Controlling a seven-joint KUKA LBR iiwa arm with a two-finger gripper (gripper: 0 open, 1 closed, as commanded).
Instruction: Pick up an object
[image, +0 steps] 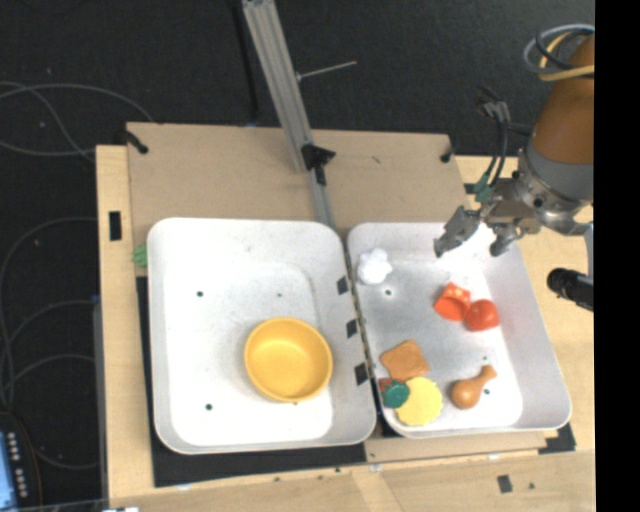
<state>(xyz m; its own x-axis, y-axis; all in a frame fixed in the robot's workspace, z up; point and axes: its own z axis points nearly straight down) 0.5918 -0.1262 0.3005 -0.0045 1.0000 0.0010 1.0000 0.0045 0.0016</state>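
Observation:
My gripper (478, 238) hangs over the back right part of the right bin (520, 300), its two dark fingers spread apart with nothing between them. Below it in the bin lie a red and orange toy (466, 308), a brown bread-like piece (403, 359), a yellow round piece with a green bit (415, 400) and a brown drumstick shape (472, 387). A small white lump (374, 266) sits near the bin's back left corner. The gripper is above and behind the red toy, clear of it.
The left bin (200, 300) holds a yellow bowl (288, 359). A slanted metal pole (285, 90) rises behind the bins. The bins rest on a tan board (220, 170).

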